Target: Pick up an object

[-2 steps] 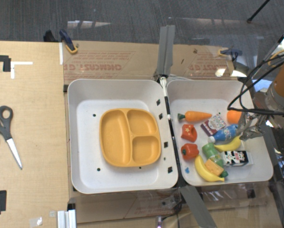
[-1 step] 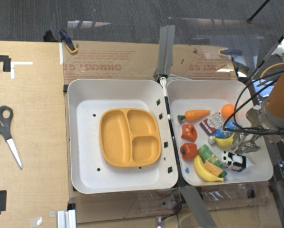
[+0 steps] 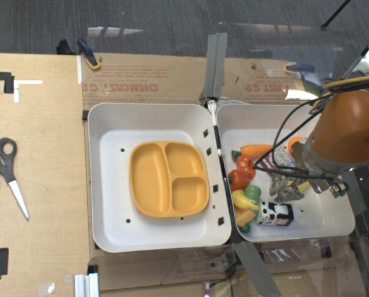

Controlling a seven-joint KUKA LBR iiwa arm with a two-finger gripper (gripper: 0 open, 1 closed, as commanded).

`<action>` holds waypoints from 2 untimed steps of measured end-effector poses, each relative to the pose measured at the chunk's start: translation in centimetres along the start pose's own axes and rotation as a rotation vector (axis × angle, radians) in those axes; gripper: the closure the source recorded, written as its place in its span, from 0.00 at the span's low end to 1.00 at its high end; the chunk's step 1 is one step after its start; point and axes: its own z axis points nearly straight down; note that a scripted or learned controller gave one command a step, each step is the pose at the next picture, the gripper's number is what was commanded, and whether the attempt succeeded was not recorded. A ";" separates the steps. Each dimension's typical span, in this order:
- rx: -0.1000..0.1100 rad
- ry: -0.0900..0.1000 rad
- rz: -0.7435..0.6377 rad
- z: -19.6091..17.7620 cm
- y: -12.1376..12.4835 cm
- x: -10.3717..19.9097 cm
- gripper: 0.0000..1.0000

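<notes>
The gripper [image 3: 287,189] is hanging low in the right bin [image 3: 332,224], just above the black-and-white cow toy [image 3: 275,213]. Can't tell how it's set. Looks like it's lining up a grab; next it needs to drop straight down.

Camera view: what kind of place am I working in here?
Likely a robotics lab bench: two white bins taped onto cardboard, a yellow divided plate, toy food, and scissors on the wooden top.
</notes>
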 end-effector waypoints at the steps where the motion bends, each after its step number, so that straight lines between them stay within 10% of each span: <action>1: -0.003 -0.005 -0.003 0.3 0.3 -0.2 0.00; 2: -0.021 0.027 0.138 1.7 2.1 -3.9 0.00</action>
